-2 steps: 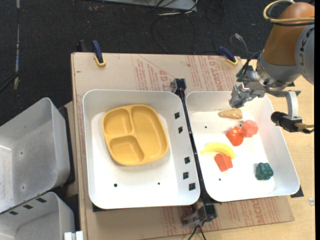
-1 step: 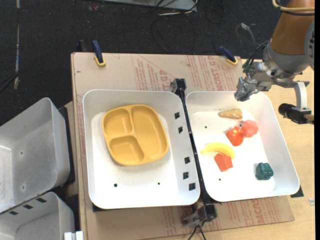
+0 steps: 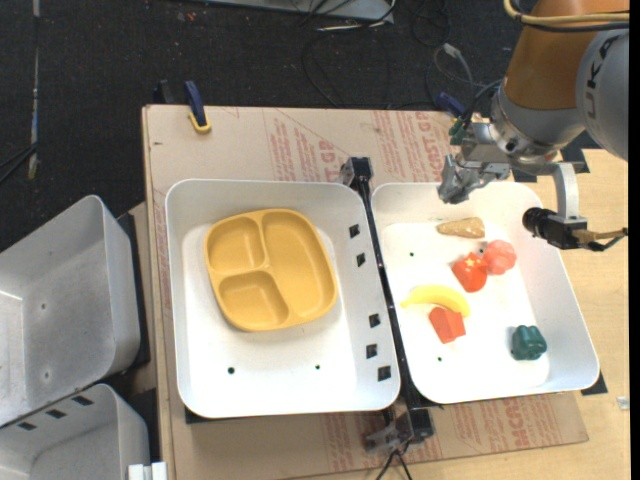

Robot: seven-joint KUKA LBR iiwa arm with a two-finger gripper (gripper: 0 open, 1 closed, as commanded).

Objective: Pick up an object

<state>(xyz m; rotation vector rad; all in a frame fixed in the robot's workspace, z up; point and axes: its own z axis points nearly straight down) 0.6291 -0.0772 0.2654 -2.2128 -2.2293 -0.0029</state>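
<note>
The right bin (image 3: 570,368) holds a tan bread-like piece (image 3: 461,229), a pink round thing (image 3: 500,256), an orange-red thing (image 3: 469,272), a yellow banana (image 3: 436,298), a red-orange block (image 3: 447,324) and a dark green thing (image 3: 528,343). My gripper (image 3: 456,190) hangs over the bin's back left part, just above and behind the tan piece. Nothing shows between its fingers.
The left bin (image 3: 190,368) holds a yellow compartment tray (image 3: 270,268). Black clips (image 3: 372,320) run along the divide between the bins. A white tub (image 3: 55,298) stands off the bench at the left. A blue-and-yellow clamp (image 3: 198,108) sits at the board's back left.
</note>
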